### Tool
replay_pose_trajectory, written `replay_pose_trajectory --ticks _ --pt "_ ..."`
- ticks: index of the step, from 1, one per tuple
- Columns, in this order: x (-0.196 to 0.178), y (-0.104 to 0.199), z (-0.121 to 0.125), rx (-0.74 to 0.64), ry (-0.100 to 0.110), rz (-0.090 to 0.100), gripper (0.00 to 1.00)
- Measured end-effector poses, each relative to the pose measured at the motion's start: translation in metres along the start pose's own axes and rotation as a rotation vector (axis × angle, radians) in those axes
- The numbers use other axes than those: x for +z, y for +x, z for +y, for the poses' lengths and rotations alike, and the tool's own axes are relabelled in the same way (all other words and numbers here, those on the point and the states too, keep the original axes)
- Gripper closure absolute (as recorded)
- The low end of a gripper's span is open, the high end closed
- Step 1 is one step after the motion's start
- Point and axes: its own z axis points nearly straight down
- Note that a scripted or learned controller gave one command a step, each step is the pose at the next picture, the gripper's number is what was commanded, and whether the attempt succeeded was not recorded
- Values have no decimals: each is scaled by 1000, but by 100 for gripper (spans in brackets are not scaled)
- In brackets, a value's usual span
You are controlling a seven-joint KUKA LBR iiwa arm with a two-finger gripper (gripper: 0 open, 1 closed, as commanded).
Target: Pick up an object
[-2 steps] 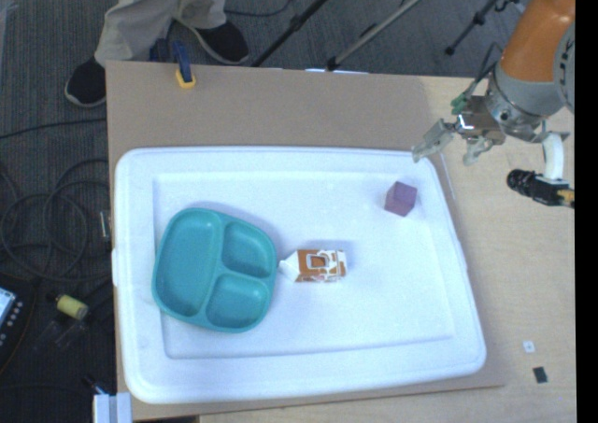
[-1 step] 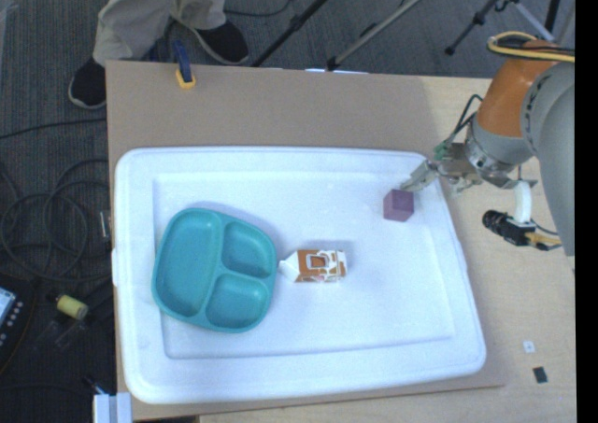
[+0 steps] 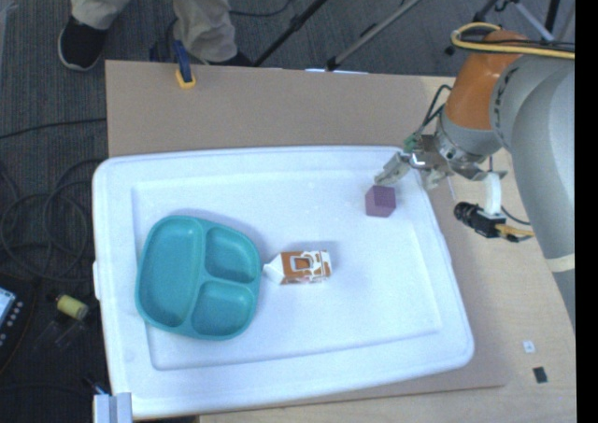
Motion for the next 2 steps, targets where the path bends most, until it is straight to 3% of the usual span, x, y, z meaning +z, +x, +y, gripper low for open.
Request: replay_pose_trajectory --ticks 1,2 --pt "-41 20 -41 61 20 14 0" --pt "-3 35 -33 -18 3 6 0"
